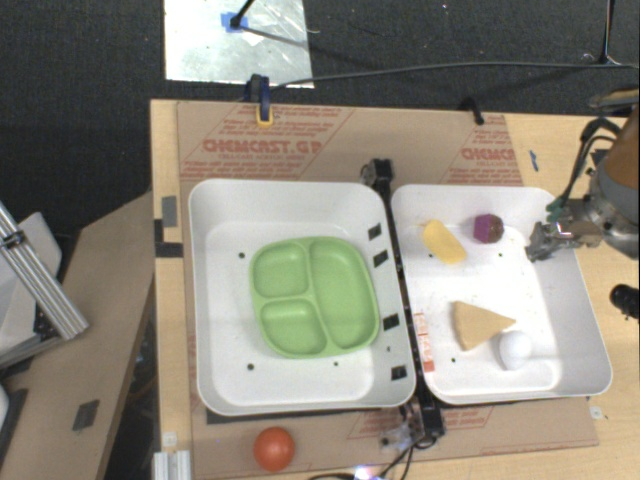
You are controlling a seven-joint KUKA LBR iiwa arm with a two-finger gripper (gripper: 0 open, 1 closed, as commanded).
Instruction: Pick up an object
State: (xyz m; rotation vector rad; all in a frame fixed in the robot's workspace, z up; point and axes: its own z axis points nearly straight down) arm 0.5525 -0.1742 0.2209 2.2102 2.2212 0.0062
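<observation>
The right bin [575, 313] holds a yellow oblong object [444, 241], a small purple ball [487, 228], a tan wedge [478, 323] and a white ball [515, 349]. My gripper [543, 240] hangs at the bin's right rim, right of the purple ball and above the wedge. Nothing shows between its fingers from this view.
The left bin [215, 268] holds a green three-compartment plate [313, 296]. An orange ball [273, 447] lies on the bench in front of the left bin. A black divider with clips [392, 298] runs between the bins. A metal rail [40, 283] stands at far left.
</observation>
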